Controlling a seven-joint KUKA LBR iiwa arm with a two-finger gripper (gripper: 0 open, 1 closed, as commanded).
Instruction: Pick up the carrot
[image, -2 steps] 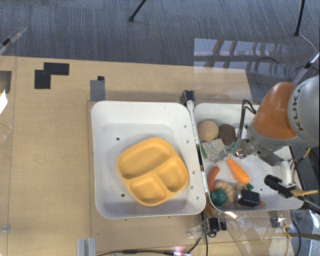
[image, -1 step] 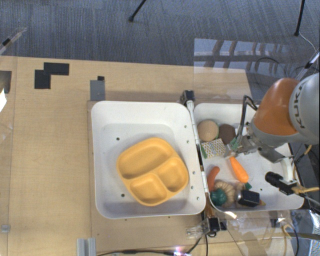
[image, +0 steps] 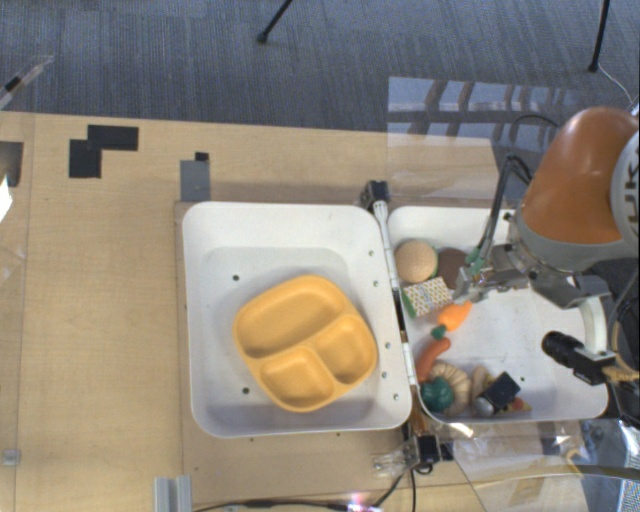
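Grey and orange, the arm (image: 580, 190) reaches in from the right over the right bin (image: 520, 330), its gripper (image: 478, 283) low near the bin's left half. Whether it is spread or closed cannot be made out at this size. Just below the tool lies a small orange carrot (image: 454, 316), and nothing shows it held. A second, redder carrot-like piece (image: 432, 357) lies lower left, beside a beige ball (image: 416, 261) and a speckled block (image: 427, 296). In the left bin (image: 210, 300) sits a yellow divided plate (image: 305, 342).
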